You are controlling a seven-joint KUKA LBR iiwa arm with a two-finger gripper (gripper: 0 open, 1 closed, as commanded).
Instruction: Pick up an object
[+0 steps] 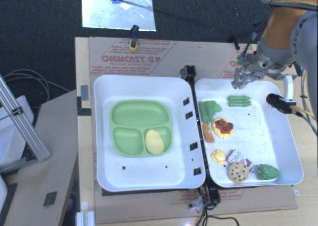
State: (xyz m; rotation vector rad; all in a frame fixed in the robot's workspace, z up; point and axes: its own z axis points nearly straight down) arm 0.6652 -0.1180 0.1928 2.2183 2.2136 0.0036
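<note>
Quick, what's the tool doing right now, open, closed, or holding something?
Tool: cannot be told; it hangs above the far edge of the right bin, near the green beans, nothing visibly in it.

Arm: grey KUKA arm with orange band (284, 19) reaches in at the desk's far right corner, bent downward.
Wrist: angled down and left, cables trailing beside it.
Tool: small metal two-finger tool (242, 81) points down, low at the far edge.

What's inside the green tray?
A yellow food piece lies in the green tray's lower right compartment. Whatever might be under that piece is covered.
</note>
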